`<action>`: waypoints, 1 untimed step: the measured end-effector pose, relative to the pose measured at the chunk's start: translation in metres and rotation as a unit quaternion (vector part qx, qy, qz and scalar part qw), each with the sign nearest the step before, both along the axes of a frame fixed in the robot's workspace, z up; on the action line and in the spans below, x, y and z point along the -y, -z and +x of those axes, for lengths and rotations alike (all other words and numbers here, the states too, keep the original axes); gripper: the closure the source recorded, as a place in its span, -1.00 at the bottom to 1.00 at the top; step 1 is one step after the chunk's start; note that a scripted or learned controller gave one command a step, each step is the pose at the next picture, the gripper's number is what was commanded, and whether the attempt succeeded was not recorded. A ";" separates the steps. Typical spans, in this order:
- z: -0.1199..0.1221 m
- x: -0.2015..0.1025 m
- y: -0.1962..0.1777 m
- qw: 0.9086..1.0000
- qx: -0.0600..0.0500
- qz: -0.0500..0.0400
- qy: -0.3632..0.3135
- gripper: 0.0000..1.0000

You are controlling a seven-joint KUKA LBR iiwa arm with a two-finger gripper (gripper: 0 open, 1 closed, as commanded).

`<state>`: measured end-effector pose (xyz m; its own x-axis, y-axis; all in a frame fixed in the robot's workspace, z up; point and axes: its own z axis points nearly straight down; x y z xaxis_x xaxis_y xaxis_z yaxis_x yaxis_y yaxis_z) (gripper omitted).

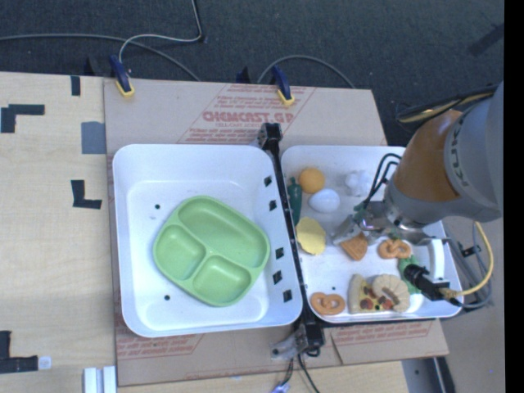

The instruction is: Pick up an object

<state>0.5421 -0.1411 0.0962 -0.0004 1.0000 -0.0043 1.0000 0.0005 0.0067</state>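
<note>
1. The hand (358,229) sits low in the right white bin (370,156), right of frame centre; its grip state cannot be told
2. An orange wedge-shaped toy (354,248) lies just below it, a white egg (325,201) up-left

Green tray (211,250), white bins (131,219), orange ball (310,179).

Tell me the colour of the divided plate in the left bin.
Light green. The divided plate shows plainly in the camera view, lying in the left bin.
</note>
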 end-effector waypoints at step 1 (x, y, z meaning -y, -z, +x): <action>0.014 -0.072 -0.088 1.000 -0.003 0.002 -0.001 1.00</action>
